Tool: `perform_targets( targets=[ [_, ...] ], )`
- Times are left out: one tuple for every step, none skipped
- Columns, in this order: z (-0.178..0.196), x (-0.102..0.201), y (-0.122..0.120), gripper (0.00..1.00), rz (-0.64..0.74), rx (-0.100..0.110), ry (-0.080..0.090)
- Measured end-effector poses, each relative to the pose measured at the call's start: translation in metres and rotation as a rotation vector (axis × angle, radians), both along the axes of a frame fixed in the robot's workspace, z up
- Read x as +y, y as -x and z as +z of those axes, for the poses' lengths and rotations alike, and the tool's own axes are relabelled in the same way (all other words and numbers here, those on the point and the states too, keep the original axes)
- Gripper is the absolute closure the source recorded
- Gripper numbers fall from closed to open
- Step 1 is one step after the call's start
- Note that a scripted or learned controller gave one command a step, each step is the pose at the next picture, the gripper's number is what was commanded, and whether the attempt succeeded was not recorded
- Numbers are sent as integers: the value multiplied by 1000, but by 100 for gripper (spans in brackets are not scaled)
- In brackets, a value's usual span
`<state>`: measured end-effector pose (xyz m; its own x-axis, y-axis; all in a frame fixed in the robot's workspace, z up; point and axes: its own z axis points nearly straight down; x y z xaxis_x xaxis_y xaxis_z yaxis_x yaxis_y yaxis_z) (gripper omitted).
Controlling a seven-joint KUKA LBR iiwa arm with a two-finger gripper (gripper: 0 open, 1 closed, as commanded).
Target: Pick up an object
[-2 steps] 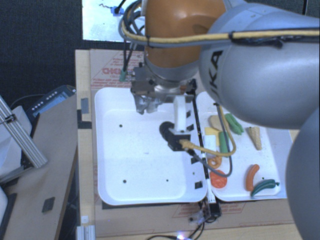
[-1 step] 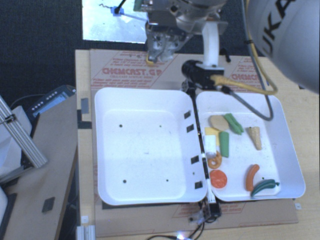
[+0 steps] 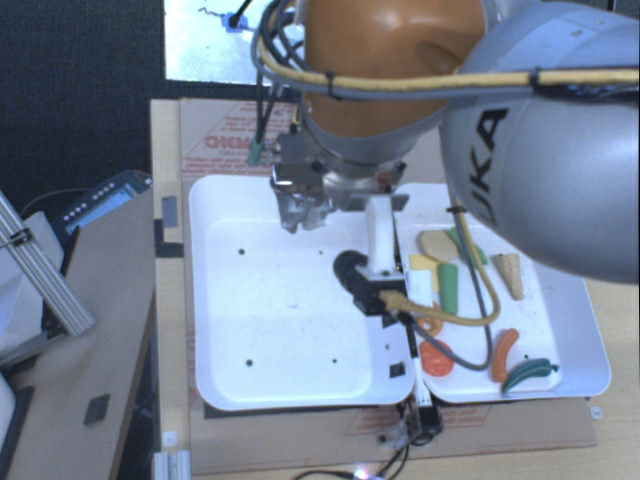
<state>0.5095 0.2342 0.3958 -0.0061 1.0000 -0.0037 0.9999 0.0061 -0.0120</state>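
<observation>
The claw (image 3: 298, 208) hangs low over the back of the left bin (image 3: 230, 298), close to its white floor. From here I can't tell whether it is open or closed, and I see nothing held in it.

Everything worth picking lies in the right bin (image 3: 590, 353), across the middle wall from the claw. They look like small toy foods, so I'd guess they are light, hard plastic, a bit slick and not fragile.

Nearest the wall is a yellow block (image 3: 422, 265), with a beige slice (image 3: 436, 243) just behind it and a green stick (image 3: 448, 288) lying alongside. The stick looks like the easiest take: it is straight and narrow, so a pinch across its middle should hold. The block and the slice sit so close that they may get nudged.

Toward the front is a red tomato (image 3: 436, 360). It is round and could squirt out of a pinch unless it is caught dead centre. Beside it lies an orange sausage (image 3: 503, 353), and a curved green pepper (image 3: 528, 371) sits near the front rim. Both are thin and best gripped across the waist. A pale cone (image 3: 511, 274) lies apart at the far side. Its taper looks likely to slip, so the wide end is the safer hold.

The arm (image 3: 540, 148) looms over much of that bin and hides part of it from me.
</observation>
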Motion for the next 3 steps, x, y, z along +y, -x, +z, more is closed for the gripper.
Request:
perform_targets(
  targets=[
    [70,0,-58,100,-5,-21,-7],
    [76,-1,-131,100,-7,-18,-4],
    [-76,-1,-104,100,-6,2,1]
  ],
)
